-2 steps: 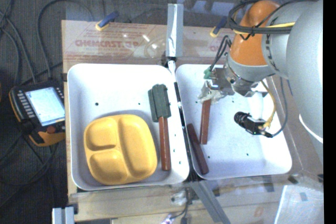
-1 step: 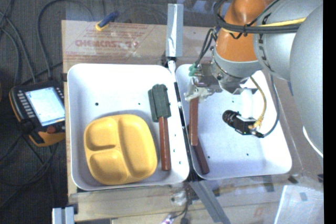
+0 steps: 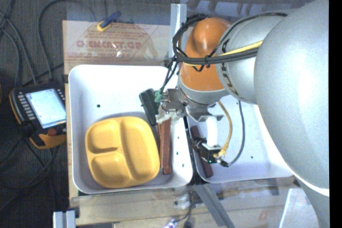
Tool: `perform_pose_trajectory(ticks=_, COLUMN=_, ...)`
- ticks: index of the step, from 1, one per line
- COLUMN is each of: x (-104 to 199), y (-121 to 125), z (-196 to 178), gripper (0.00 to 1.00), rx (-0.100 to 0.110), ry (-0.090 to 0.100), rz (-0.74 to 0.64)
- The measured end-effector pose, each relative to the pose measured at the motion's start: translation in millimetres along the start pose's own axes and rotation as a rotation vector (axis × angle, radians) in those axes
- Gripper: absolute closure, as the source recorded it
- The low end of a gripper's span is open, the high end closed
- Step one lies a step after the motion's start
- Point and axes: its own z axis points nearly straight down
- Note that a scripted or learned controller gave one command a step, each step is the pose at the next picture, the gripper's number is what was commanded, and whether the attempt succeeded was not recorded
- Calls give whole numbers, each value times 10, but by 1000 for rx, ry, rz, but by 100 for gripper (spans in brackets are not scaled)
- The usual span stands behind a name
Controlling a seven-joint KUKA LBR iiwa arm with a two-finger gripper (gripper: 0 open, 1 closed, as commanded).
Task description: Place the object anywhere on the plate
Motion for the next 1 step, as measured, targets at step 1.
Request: perform_pose_trajectory(ticks=1, x=515, y=-265, z=342, gripper=100, rx=0, ry=0, rz=-188)
